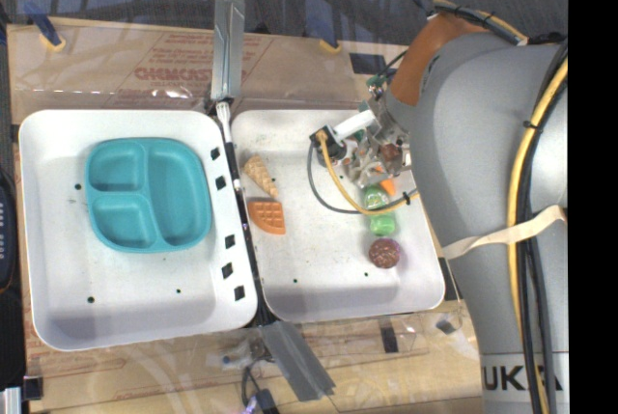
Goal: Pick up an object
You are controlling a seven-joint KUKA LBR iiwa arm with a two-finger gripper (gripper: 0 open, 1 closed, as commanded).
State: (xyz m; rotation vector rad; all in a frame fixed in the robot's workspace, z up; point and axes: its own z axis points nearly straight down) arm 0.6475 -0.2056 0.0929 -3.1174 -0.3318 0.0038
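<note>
A small green toy [376, 200] lay in the right bin [319, 291], near its right wall, directly under the gripper [372, 179]. It looked pale green and glossy, partly hidden by the gripper's hardware, with a bit of orange [387, 186] just beside it. A second green piece [383, 223] sat just below, and a round brown item [384, 253] below that, the three forming a short column.

The step in hand seemed to be the descent onto the pick, the gripper low over the green toy. Whether the claw was wide, narrow or already gripping could not be told; cables and brackets covered it. The next move would call for closing squarely on one piece and lifting straight up, since the neighbours sat close enough to be nudged or caught.

Farther left in the same bin lay a cone [259, 173] and a waffle [267, 215], well apart from the gripper. The left bin [58, 306] held a teal divided plate [148, 192].
</note>
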